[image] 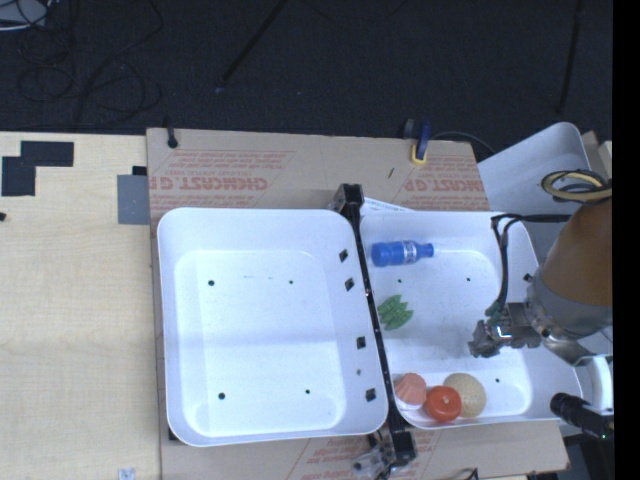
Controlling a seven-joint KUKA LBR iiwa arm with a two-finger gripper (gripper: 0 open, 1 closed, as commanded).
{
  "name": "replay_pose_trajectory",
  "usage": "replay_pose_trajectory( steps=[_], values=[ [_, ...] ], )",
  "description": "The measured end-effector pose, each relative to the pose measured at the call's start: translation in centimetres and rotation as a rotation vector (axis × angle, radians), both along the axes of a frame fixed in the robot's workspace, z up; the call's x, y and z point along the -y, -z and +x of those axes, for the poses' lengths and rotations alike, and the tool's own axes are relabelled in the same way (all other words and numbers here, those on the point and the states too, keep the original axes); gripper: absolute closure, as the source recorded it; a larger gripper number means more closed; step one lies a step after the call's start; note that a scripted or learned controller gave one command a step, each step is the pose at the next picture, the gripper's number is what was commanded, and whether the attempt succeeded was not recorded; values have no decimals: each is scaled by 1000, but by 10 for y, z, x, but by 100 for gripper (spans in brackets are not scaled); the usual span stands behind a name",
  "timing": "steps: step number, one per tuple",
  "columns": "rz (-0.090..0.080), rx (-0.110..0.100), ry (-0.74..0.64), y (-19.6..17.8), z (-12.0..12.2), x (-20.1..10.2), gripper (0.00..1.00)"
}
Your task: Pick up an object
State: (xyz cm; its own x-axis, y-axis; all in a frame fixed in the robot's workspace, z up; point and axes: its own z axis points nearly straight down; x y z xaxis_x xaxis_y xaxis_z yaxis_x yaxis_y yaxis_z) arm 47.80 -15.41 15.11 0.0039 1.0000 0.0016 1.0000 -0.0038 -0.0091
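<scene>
Nearest the camera, along the front edge of the right bin (520, 408), I see three small round things packed together: a pale pink one (409, 388), a red one (443, 403) touching it, and a tan ball (466, 392) touching the red one on its right. All three sit in the bin's front lip, just beside the divider's lower end.

Further in, the gripper (490, 340) hangs over the right side of the same bin, near its right wall, with the grey arm (575, 278) and cabling behind it. I cannot tell how far the pincer is open; it reads as a dark lump from this angle, and I see nothing between its tips.

Mid-bin, by the divider, lies a small green leafy piece (395, 312). Near the bin's back edge lies a blue bottle (400, 253) on its side, cap pointing right.

The left bin (180, 268) has bare floor.

Risks, my judgement: any object qualifies, but none lies directly under the gripper. A descent here would likely close on bin floor. The clustered round pieces may roll or be nudged apart against the lip. The green piece looks flat, so fingers may skate over it. The bottle could roll away if gripped off-centre.
</scene>
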Motion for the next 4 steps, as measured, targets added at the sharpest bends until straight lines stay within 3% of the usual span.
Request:
replay_pose_trajectory(
  steps=[1,2,4],
  values=[
    [-9,20,0,-123,16,64,100],
    [3,-1,-3,-30,-5,58,100],
    [1,3,-1,-54,-3,60,100]
  ],
)
